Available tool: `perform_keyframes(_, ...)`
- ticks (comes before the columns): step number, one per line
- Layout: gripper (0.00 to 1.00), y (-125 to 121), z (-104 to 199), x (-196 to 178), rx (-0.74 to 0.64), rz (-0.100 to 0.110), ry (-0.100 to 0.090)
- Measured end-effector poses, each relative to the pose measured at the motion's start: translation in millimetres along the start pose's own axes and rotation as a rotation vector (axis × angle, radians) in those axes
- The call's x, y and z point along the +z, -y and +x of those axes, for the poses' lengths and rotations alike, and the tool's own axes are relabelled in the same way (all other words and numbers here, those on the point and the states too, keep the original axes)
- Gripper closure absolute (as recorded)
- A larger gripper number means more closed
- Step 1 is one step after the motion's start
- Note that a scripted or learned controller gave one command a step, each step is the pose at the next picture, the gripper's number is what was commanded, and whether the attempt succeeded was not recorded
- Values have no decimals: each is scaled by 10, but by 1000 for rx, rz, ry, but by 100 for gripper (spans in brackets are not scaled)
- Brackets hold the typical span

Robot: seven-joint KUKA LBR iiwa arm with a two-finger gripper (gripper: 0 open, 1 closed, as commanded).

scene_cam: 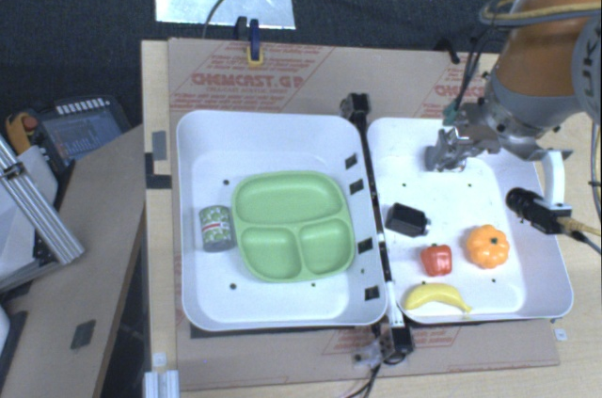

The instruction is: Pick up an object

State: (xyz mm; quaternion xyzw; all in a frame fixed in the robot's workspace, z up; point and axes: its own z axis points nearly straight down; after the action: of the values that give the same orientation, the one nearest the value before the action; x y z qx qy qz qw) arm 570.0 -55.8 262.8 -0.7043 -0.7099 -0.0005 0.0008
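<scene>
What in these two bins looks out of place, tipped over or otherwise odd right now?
Little stands out. The can in the left bin lies on its side beside the green divided plate. In the right bin, the banana, red pepper, orange pumpkin and black block lie apart, undamaged.

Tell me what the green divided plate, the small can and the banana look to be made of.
Green divided plate: likely molded plastic, matte, uniform color with soft rounded ridges. Small can: probably metal or plastic with a printed label; its top looks grey. Banana: appears to be a plastic toy, smooth and evenly yellow.
</scene>
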Motion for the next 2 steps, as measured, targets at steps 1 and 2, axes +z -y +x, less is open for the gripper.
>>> perform_keyframes(1, 100, 116, 459, 7, -1, -1, 0)
perform_keyframes(2, 100, 241, 869, 184, 1, 0, 0)
